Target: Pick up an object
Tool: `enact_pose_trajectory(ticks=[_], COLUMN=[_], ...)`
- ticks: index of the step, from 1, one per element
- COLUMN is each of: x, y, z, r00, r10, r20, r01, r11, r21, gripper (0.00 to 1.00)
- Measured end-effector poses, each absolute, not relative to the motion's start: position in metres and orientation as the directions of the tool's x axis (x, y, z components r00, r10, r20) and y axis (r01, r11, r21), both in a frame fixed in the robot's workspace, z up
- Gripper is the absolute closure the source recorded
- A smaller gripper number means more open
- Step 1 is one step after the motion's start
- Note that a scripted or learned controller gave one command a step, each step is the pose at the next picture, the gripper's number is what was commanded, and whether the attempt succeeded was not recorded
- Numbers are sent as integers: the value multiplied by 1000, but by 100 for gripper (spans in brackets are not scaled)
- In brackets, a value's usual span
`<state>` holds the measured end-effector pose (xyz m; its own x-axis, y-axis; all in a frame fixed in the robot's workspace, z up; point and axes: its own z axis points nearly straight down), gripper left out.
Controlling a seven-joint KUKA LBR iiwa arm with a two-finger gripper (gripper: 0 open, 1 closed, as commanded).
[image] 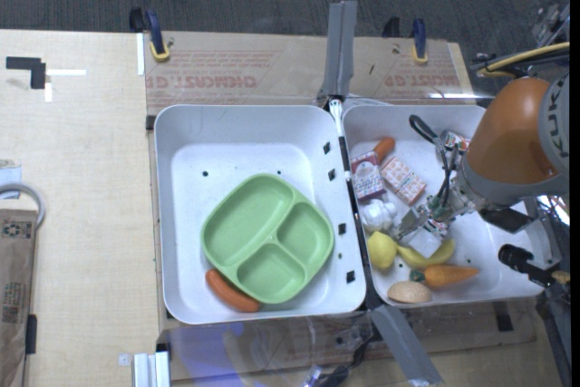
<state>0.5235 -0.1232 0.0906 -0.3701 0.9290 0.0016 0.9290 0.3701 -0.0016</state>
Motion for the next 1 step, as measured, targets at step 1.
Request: enact_pose_trajectory(ticks=[1], x=[565], y=[-107], z=[90], r00=[-294], r10=[956], r20=[1], r01=[956], r11=[294], r21=[-2], gripper=[0])
